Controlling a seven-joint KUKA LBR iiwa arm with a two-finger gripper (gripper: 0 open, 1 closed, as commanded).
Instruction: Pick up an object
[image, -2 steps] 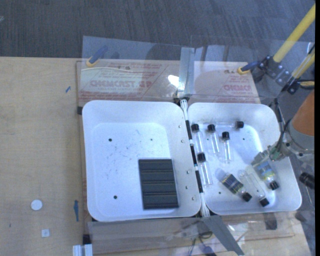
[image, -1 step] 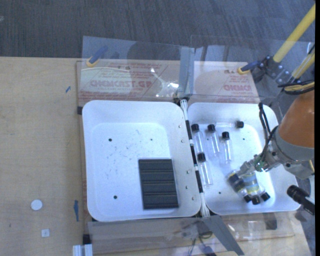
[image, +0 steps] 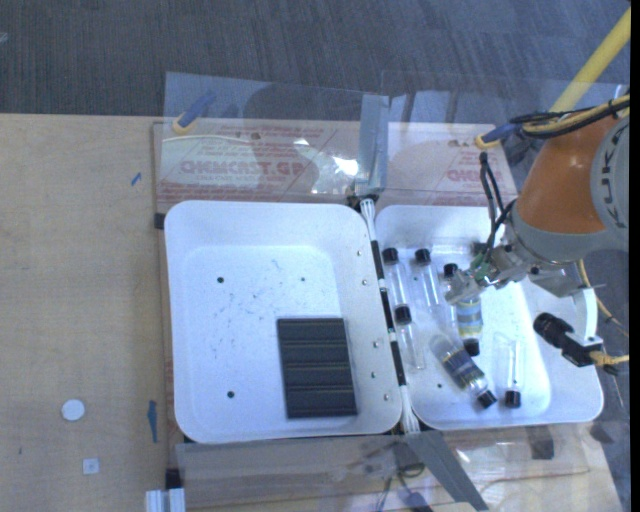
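Camera view: wooden desk (image: 70, 250) over grey carpet (image: 300, 40); two white bins side by side. Left bin (image: 200, 240) holds a dark ribbed block (image: 316, 366), long axis near-far. Right bin (image: 570, 385) holds scattered black-capped vials; one vial (image: 467, 318) lies near-far, directly beneath the tool (image: 470, 287). Tool state: cannot tell.
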